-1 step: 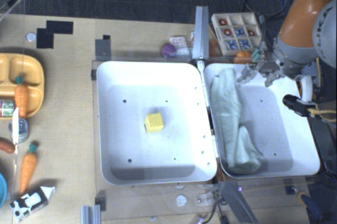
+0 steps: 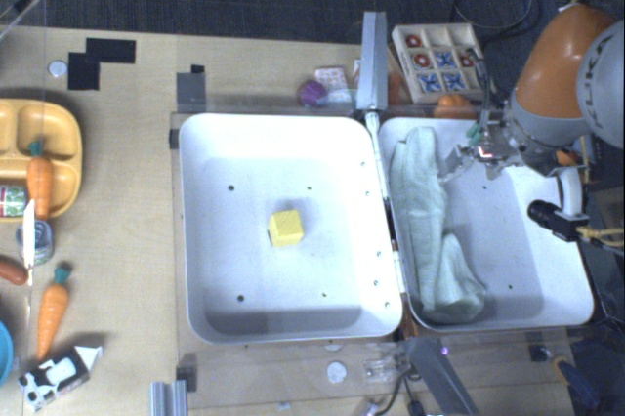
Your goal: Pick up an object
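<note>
One pincer (image 2: 476, 150), fingers indistinct, beside pale towel (image 2: 430, 228).

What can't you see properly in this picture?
- Gripper: too small and blurred in the camera view to tell how its fingers stand.
- Long pale green cloth: its folds hide whatever lies under it in the right white bin.
- Small yellow block in the left white bin: too blurred to name.
</note>
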You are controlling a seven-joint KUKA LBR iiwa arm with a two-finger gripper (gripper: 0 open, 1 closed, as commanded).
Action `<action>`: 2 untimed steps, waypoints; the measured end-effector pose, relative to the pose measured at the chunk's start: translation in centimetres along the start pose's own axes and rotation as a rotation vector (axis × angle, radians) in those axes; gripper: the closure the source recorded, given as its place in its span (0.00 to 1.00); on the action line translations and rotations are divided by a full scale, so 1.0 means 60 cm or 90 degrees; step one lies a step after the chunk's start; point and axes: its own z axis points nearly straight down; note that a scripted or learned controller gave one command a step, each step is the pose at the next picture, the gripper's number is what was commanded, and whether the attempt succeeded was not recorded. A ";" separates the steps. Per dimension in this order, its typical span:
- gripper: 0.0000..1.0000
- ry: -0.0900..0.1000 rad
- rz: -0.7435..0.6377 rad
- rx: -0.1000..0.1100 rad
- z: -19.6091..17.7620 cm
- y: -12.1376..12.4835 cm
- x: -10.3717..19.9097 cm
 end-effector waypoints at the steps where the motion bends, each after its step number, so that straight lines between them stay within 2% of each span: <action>1: 0.00 0.000 -0.085 -0.001 0.062 -0.103 0.014; 2: 0.00 -0.004 -0.072 -0.011 0.089 -0.134 0.064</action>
